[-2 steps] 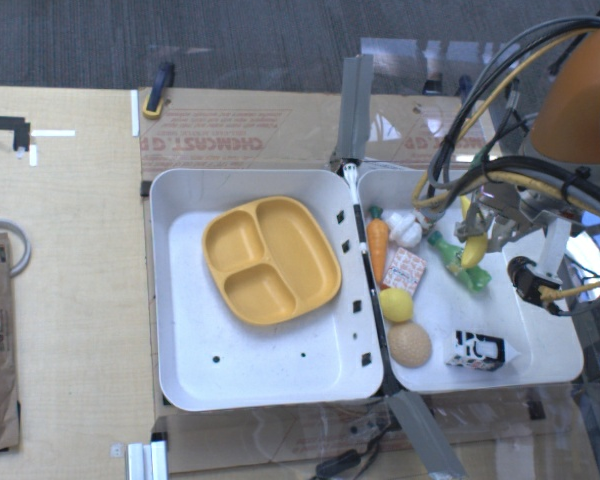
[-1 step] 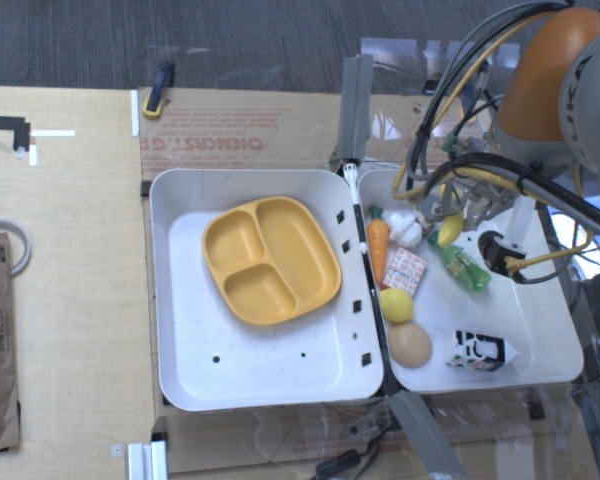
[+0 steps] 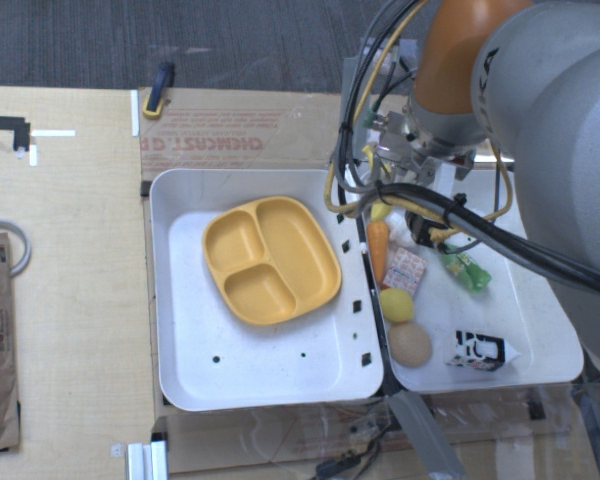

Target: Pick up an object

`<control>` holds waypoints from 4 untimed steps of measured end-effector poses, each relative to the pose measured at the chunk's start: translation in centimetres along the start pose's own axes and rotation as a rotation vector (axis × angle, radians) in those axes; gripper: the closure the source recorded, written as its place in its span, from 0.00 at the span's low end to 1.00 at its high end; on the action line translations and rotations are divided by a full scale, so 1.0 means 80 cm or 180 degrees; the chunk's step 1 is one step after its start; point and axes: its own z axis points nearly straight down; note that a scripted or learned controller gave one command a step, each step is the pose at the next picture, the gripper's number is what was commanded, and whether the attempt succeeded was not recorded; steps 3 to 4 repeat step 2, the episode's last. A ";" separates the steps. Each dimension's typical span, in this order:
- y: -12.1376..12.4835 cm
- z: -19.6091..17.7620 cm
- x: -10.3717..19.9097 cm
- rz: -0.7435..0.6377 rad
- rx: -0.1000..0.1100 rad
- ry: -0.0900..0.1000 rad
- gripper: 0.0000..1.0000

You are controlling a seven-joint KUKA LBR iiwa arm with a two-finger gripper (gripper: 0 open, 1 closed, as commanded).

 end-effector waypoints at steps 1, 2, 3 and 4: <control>0.001 -0.010 -0.001 -0.0004 0.0003 -0.0015 1.00; 0.059 -0.054 -0.067 -0.0618 -0.0009 -0.0001 1.00; 0.059 -0.054 -0.067 -0.0618 -0.0009 -0.0001 1.00; 0.059 -0.054 -0.067 -0.0618 -0.0009 -0.0001 1.00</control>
